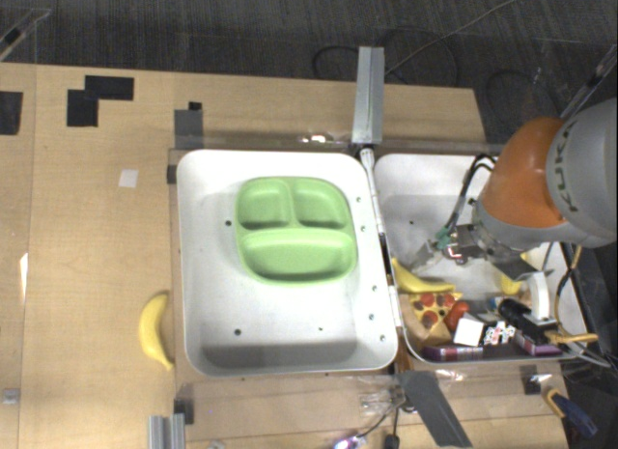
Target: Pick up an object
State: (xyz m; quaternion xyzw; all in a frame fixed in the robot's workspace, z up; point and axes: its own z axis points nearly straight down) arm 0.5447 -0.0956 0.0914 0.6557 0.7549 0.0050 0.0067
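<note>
Nearest to me, along the near wall of the right bin (415,191), the clutter is packed tight: a purple marker (454,350) lies flat along that wall with its long axis running left to right, a white block (469,331) sits just behind it, and a red and orange piece (432,314) lies just to the block's left. A second banana (154,329) lies out on the worktop (87,244) beside the left bin (208,244), well apart from the arm, so I would leave it alone. One step farther in is the thing I would go for, the yellow banana (420,281), lying in the right bin close to the wall it shares with the left bin and touching the red and orange piece at its near side. Its long axis runs mostly left to right, slanting a little, with the left tip pointing toward the far left and the right end toward the near right. The claw (452,244) hangs just beyond it, so the banana lies to the claw's near left, close by. From this angle I cannot tell whether the claw is spread or pressed together, and I see nothing pinched in it. I judge the coming move to be a short shift toward me and to the left, with the claw turned to close across the banana's narrow width, not along its length.
</note>
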